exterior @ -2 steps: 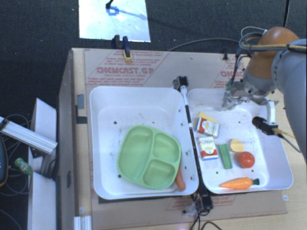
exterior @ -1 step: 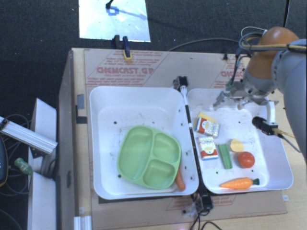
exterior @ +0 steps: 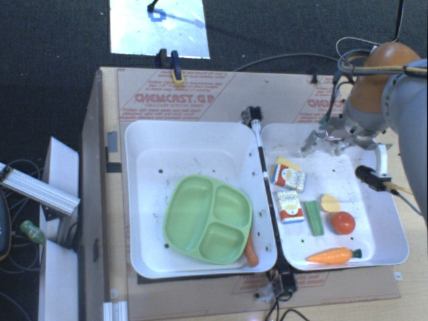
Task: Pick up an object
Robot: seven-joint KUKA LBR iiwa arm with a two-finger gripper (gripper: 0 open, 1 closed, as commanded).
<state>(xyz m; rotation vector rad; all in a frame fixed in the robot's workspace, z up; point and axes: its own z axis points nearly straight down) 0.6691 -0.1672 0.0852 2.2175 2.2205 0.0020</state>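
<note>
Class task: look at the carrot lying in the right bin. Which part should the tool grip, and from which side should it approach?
Probably grip the carrot across its thick orange middle, coming straight down from above. It lies flat and lengthwise along the right bin's near wall, green tip pointing right, so fingers should close across its narrow width. The tomato sits clear behind it.

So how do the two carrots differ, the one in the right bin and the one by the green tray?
The carrot in the right bin lies in plain sight, pointing sideways near the bin's front edge, with a dark green stem end. The carrot by the green tray sits in the left bin, partly tucked under the green tray, looks smaller and runs front to back. Both are orange.
</note>
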